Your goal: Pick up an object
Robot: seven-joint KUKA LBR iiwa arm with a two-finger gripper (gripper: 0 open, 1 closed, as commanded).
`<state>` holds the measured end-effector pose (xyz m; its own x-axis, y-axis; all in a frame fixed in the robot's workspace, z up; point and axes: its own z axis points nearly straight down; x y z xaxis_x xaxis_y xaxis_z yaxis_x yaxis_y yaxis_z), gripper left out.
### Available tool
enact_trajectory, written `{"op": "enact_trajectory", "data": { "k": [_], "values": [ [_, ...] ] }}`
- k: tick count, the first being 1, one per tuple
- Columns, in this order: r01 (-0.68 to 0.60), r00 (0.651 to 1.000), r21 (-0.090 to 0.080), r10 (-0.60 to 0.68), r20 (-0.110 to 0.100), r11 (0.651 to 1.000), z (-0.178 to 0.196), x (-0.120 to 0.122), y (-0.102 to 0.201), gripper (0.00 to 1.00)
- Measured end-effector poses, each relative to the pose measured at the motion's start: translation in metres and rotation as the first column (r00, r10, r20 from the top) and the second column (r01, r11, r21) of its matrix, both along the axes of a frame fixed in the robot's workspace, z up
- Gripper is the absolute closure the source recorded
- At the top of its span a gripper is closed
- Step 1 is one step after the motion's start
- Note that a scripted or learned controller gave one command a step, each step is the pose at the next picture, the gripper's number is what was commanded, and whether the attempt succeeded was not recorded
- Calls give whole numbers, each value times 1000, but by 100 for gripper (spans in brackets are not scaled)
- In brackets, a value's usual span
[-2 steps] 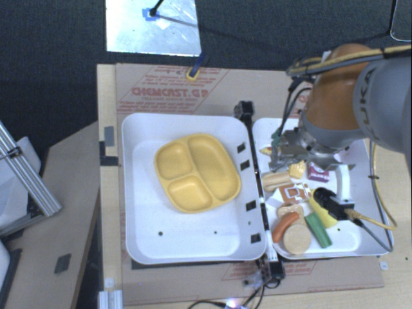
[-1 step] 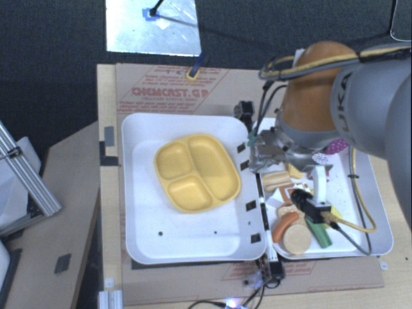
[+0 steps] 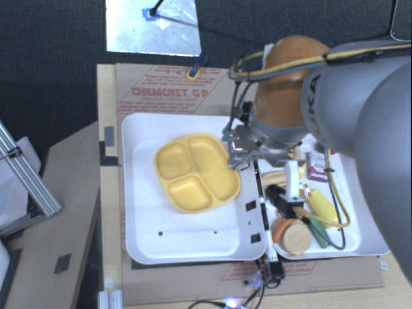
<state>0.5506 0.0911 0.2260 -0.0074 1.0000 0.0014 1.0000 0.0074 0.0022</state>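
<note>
Fingers parted or clamped? I cannot tell from up here, folks. On the overhead camera, the gripper (image 3: 235, 150) is hovering at the right rim of the yellow divided plate (image 3: 193, 172), which is lying flat in the left bin (image 3: 138, 192), spreading away leftward. Looks like a rim grab is coming, edge-on!

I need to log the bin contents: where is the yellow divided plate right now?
In the camera view, the yellow divided plate lies in the left white bin, toward its right side, with the gripper at the plate's right edge.
</note>
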Motion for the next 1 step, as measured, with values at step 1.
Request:
{"op": "enact_trajectory", "data": {
  "k": [1],
  "values": [
    [2, 1000, -1, -2, -1, 1000, -6, 1, 8, 100]
  ]
}}
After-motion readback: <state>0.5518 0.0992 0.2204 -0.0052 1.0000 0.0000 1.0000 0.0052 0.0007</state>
